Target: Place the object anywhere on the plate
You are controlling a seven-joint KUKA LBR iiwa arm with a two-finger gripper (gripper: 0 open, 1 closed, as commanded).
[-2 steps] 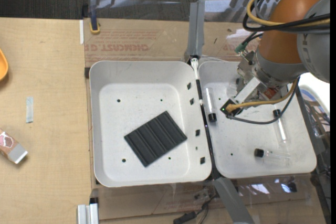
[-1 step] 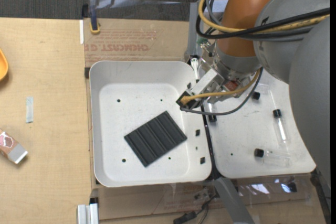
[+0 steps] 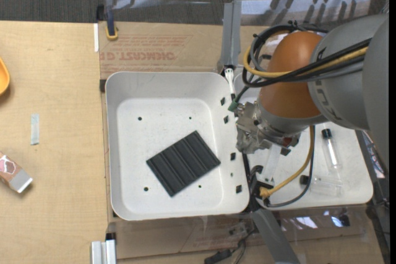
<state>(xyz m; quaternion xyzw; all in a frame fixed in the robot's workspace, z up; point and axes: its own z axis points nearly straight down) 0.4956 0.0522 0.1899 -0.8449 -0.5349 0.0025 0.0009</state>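
A dark grey ribbed rectangular plate (image 3: 183,162) lies flat and turned at an angle in the left white bin (image 3: 124,96), right of its middle. My gripper (image 3: 252,140) hangs under the orange wrist band, over the left edge of the right bin (image 3: 356,193), close to the wall between the two bins. The wrist and cables hide what is below it. A clear tube with a black cap (image 3: 330,146) lies in the right bin, to the right of the gripper. A second clear item (image 3: 325,185) lies nearer the front.
Yellow and black cables (image 3: 291,185) loop from the wrist over the right bin. On the bench to the left lie a small grey strip (image 3: 34,130), a red and white item (image 3: 13,173) and an orange thing (image 3: 3,80). Cardboard (image 3: 161,52) lies behind the bins.
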